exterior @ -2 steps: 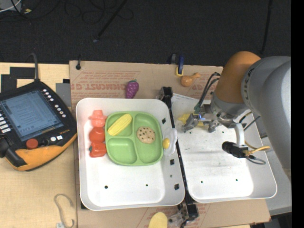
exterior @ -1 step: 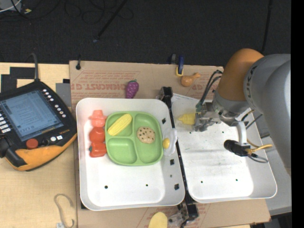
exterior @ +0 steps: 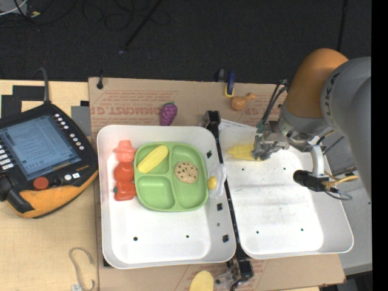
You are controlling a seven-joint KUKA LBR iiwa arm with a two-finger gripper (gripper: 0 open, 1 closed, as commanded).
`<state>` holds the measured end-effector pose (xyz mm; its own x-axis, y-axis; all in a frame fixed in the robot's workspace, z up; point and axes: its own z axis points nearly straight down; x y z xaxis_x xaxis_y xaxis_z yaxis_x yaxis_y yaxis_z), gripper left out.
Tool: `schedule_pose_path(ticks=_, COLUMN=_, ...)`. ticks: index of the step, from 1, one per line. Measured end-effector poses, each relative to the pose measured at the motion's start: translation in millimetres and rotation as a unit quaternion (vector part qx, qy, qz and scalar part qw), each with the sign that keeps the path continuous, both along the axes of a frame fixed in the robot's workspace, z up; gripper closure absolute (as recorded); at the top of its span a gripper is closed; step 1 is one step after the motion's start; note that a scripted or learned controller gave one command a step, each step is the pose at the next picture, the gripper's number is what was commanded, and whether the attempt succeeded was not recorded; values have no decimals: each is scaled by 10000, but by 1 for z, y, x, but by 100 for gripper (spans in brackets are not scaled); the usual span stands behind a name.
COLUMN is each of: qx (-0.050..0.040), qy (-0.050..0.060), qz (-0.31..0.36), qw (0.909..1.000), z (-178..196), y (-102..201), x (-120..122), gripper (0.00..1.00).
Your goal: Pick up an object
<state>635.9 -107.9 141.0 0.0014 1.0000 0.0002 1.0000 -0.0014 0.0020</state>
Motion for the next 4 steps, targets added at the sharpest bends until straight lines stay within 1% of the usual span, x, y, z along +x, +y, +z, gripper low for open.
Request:
schedule_pose_path(ticks=1, qx=0, qy=-2, qz=5, qw=10000, z=48, y=6, x=-6, gripper=100)
schedule_pose_path(ticks=2, qx=-1, qy=-4, qz=5, qw=10000, z=89, y=4, x=-5, gripper=100)
schedule_pose_path(ticks=3, qx=7, qy=46, qz=-17, qw=10000, z=78, y=16, x=-60, gripper=100)
schedule_pose_path(ticks=4, qx=11, qy=49, qz=-13, qw=10000, z=75, y=34, x=-116, gripper=100)
